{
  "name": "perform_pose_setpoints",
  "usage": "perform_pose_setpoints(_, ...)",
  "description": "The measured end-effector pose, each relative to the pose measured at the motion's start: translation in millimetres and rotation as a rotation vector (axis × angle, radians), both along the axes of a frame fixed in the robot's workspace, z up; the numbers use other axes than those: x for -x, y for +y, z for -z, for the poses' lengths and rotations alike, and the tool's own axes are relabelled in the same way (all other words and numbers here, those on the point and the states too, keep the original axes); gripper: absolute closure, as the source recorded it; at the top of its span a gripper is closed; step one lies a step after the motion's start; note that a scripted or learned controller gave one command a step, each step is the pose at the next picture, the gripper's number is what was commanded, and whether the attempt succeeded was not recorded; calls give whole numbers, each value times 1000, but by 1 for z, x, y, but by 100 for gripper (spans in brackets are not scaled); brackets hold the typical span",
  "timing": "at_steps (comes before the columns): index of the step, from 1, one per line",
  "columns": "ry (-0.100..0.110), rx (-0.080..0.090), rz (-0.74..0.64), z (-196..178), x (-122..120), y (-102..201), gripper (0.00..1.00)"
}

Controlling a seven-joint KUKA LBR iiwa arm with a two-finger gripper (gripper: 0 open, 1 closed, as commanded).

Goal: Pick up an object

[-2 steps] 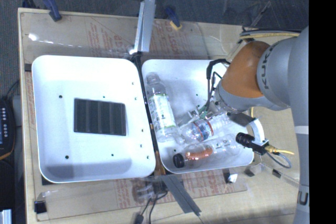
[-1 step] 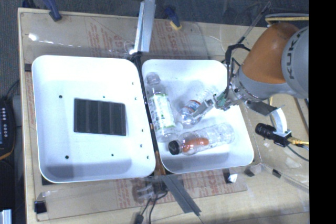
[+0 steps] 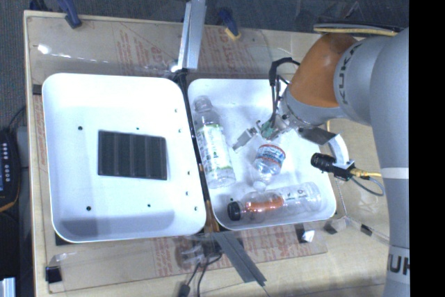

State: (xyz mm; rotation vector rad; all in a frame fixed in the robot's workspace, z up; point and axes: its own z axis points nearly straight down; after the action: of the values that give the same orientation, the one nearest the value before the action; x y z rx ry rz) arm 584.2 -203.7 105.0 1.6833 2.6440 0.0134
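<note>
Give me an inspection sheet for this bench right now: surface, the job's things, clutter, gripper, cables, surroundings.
Surface: a bench carrying the left bin, with a dark rectangular panel in its floor, and the right bin beside it.
Job's things: in the right bin, a clear bottle with a label lying along its left wall, a small water bottle near the middle, and a clear bottle with a dark cap lying along the near wall.
Clutter: nothing seen.
Gripper: the gripper is low over the right bin, just above the small water bottle; finger state unclear.
Cables: a black cable loops at the wrist.
Surroundings: blue clamps on the bench's far edge.
</note>
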Motion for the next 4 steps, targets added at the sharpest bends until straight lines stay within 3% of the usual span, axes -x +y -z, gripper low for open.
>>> perform_pose_setpoints(1,11,3,-8,-4,34,-5,0)
perform_pose_setpoints(4,11,3,-8,-4,35,-5,0)
